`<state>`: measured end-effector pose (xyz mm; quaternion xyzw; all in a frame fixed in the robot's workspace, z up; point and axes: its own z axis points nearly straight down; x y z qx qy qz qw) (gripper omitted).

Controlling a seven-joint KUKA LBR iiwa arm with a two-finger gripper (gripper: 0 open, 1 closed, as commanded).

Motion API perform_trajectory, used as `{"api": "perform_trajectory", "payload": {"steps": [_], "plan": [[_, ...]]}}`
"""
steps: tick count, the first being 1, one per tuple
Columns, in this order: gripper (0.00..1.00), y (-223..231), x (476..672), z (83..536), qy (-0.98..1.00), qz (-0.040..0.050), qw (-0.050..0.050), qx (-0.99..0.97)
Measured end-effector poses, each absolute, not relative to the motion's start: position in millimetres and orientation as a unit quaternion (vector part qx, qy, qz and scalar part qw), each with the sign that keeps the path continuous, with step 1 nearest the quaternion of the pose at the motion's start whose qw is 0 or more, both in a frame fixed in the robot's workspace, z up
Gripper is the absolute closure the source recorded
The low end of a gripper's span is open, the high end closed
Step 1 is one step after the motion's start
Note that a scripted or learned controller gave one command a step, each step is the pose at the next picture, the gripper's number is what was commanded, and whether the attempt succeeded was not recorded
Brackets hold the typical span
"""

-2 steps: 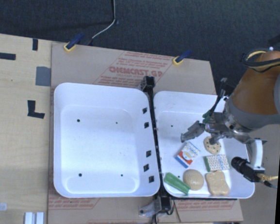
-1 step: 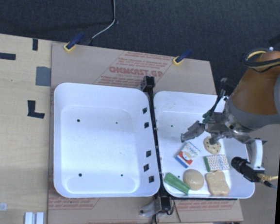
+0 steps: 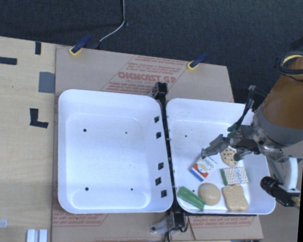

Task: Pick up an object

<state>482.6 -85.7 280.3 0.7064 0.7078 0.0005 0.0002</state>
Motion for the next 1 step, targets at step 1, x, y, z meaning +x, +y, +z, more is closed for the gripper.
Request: {"api": "perform_trajectory", "payload": {"steps": [1], "plan": [[0.00, -233.3, 483.0, 431.1, 0.703, 0.0012, 0.011, 0.711]]}}
